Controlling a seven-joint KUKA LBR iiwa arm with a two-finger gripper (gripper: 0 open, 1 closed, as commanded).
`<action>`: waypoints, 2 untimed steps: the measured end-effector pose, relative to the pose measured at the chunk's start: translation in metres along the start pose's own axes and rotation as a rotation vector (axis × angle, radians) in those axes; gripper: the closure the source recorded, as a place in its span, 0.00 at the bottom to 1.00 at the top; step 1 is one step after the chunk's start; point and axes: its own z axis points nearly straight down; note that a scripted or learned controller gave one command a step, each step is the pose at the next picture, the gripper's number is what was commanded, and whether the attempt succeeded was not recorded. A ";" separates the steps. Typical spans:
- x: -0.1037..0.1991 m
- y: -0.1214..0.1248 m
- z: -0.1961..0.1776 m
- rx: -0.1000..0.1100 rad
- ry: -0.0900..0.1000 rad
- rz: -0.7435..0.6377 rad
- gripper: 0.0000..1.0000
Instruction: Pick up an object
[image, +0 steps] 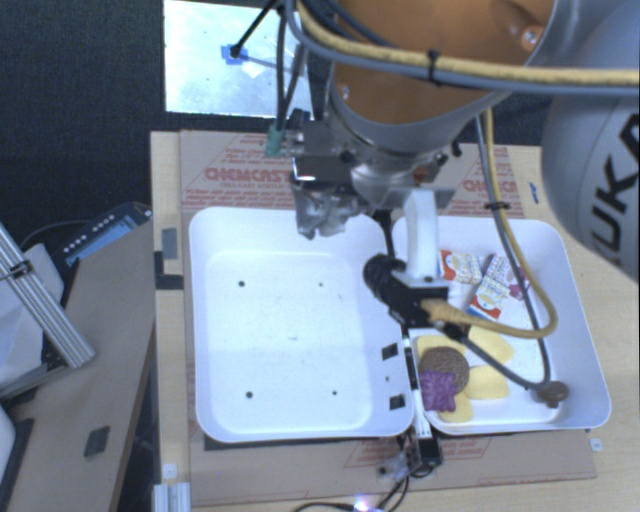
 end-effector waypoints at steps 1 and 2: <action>0.000 0.000 -0.013 0.000 0.001 -0.001 1.00; 0.000 0.000 -0.045 -0.002 0.002 -0.002 1.00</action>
